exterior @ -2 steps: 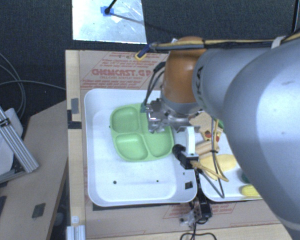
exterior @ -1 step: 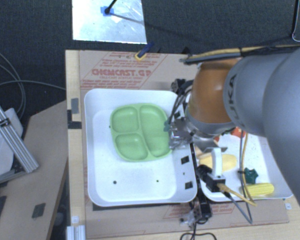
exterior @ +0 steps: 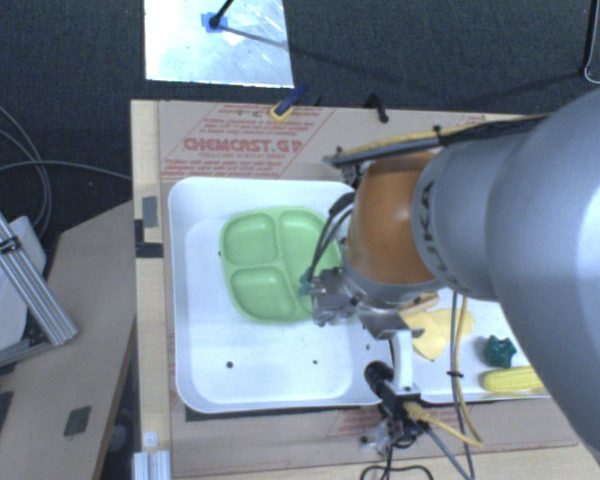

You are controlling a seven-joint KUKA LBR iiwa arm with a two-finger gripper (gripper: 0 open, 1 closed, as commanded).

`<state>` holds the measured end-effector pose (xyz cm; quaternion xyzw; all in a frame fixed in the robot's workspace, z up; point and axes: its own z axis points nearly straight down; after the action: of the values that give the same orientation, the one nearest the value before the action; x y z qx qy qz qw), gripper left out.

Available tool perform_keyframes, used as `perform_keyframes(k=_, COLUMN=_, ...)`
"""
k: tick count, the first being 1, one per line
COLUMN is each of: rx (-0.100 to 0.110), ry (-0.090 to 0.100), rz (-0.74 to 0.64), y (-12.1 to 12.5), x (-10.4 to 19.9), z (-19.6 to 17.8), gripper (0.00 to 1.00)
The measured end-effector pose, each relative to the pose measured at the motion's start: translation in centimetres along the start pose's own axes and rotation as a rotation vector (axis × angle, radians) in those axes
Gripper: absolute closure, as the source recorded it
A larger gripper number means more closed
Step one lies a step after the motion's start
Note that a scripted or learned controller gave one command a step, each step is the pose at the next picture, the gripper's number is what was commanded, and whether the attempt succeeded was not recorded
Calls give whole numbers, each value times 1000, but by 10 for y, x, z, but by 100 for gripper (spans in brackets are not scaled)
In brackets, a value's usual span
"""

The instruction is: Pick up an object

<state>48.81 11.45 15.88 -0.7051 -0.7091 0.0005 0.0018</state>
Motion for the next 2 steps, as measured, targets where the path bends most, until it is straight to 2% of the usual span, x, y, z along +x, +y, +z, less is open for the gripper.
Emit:
perform_keyframes(k=1, rx=-5, ry=-1, rz=6, y=-1, x=-3, z=76, gripper=100)
perform_keyframes(k=2, rx=27, ry=-10, rz=6, y=17, x=42, z=76, gripper=100)
